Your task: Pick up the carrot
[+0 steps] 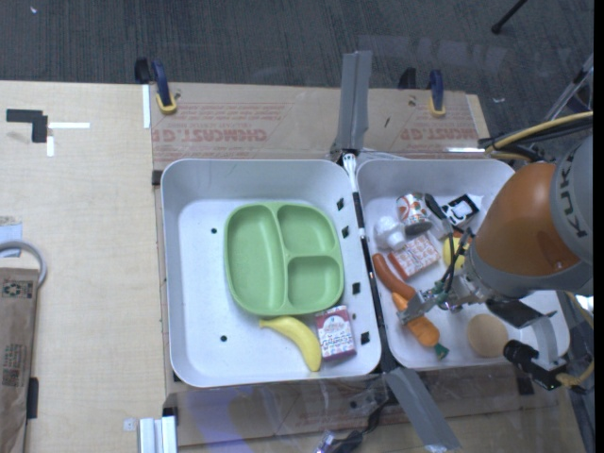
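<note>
Carrot [424, 331] directly under pincer [421, 307], seemingly touching; pincer grip state unclear.

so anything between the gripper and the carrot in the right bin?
Nothing visible. The two-finger gripper sits right over the small orange carrot with a green tip in the right white bin. A longer orange-red sausage-shaped piece lies just to the upper left, close beside it.

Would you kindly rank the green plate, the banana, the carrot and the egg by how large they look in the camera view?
1. green plate, by far the largest
2. banana
3. carrot and egg: too close to rank, since the carrot is longer, the egg rounder, and the pincer overlaps the carrot.
</note>
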Robot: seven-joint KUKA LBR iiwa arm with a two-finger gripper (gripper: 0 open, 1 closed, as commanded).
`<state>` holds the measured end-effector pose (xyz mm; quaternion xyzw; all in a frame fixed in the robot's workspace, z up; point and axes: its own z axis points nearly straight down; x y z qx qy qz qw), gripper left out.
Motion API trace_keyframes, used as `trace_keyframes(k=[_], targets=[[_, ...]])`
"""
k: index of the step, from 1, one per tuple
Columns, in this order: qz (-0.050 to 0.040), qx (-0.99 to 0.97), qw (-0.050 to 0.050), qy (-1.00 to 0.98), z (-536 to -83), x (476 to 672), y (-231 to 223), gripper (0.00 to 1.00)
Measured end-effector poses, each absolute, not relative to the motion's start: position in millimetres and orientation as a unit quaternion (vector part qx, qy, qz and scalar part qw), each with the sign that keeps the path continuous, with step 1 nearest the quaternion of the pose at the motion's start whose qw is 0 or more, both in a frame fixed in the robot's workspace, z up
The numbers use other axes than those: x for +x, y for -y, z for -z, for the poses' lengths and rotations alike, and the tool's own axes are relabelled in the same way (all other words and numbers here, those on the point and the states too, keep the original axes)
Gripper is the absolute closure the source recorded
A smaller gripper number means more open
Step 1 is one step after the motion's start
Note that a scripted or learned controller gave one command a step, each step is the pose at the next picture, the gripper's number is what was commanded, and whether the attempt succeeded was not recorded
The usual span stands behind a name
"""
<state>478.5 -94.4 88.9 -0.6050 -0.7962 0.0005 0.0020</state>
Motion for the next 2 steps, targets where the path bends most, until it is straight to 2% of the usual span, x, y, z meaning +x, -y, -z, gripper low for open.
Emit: trace_keyframes(k=[1,2], targets=[[-0.0013,-0.606,0.004,0.795,-95,479.3,95,1.00],[-0.0027,-0.664,0.002,0.748,-188,508.3,50,1.00]])
